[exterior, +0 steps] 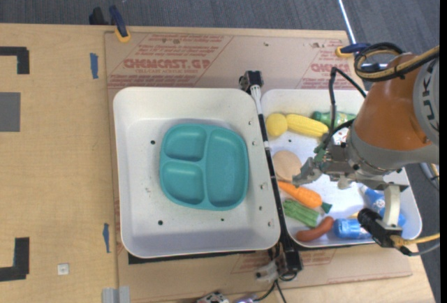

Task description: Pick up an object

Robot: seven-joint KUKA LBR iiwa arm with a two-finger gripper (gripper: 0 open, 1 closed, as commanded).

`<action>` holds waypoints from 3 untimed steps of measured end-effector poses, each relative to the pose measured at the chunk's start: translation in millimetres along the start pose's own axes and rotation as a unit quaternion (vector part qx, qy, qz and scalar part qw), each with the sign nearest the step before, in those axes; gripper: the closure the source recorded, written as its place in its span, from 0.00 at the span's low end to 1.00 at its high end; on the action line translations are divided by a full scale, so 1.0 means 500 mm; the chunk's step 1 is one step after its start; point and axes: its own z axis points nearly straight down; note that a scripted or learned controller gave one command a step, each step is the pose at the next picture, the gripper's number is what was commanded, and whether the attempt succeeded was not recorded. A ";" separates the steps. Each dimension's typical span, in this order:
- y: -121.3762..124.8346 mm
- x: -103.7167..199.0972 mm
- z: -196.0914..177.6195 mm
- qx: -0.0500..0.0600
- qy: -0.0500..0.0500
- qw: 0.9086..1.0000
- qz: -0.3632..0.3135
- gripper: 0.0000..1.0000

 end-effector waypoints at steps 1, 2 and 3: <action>0.014 -0.100 0.197 -0.003 -0.001 1.000 0.001 0.00; 0.016 -0.100 0.176 -0.005 -0.001 1.000 0.001 1.00; -0.006 0.067 0.000 -0.001 0.000 0.995 0.098 1.00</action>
